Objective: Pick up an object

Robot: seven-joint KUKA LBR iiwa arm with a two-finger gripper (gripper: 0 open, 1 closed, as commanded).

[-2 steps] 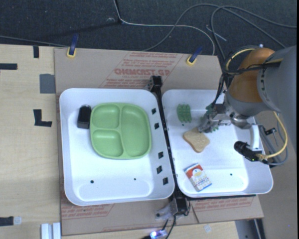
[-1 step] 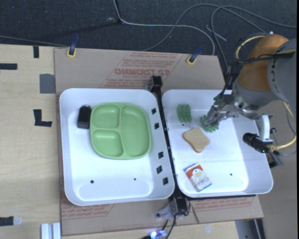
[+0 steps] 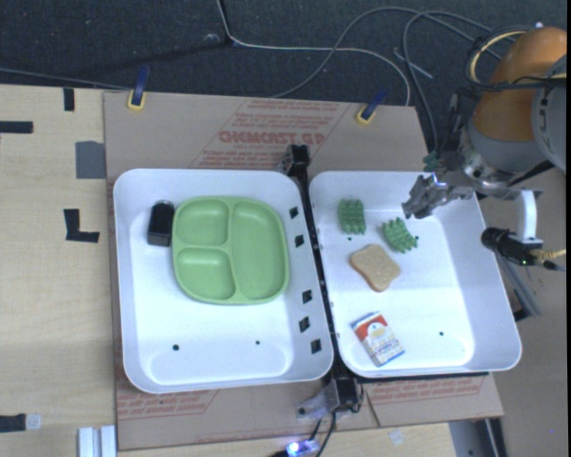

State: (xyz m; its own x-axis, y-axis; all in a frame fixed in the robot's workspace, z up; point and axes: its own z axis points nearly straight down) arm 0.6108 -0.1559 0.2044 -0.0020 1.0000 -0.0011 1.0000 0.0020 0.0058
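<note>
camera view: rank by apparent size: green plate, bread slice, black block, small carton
1. green plate, by far the largest
2. bread slice and small carton, too close to rank
3. black block, smallest, though not by much

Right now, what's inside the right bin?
In the right bin: two green toys, a bread slice and a small carton. The gripper covers a little floor.
</note>
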